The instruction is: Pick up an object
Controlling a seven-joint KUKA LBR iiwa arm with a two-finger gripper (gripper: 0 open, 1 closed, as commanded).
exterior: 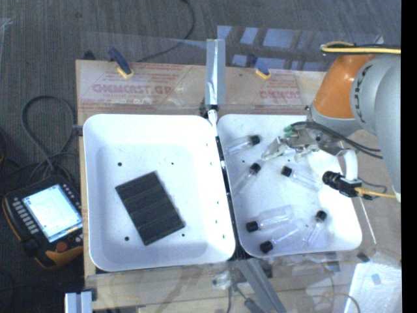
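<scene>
A grey KUKA arm with an orange band above its wrist [342, 93] is reaching in over the right-hand shallow white plastic bin [352, 240], its two-finger metal gripper [281, 145] hanging low over the bin's far half. Its thin fingers are pointing toward the divider between the bins, and nothing is visibly pinched between them; whether they are spread or pressed together cannot be told from this angle.

Just beside the gripper, toward the divider, a small clear plastic vial with a black cap [244, 142] is lying on its side. A second capped vial [247, 175] is lying a little nearer the bin's front, a loose-looking black cap [286, 171] is sitting close below the gripper, and a larger clear vial with a black cap [268, 220] is resting near the bin's front wall along with two more. Across the divider, a dark ribbed rectangular pad [149, 207] is lying flat in the left-hand white bin [98, 175].

The vials are likely light, stiff and slick, apt to roll or squirt out of a pinch. Closing across the cylindrical body near its middle, fingers set square to its long axis, looks the safest hold; the cap end offers less surface.
</scene>
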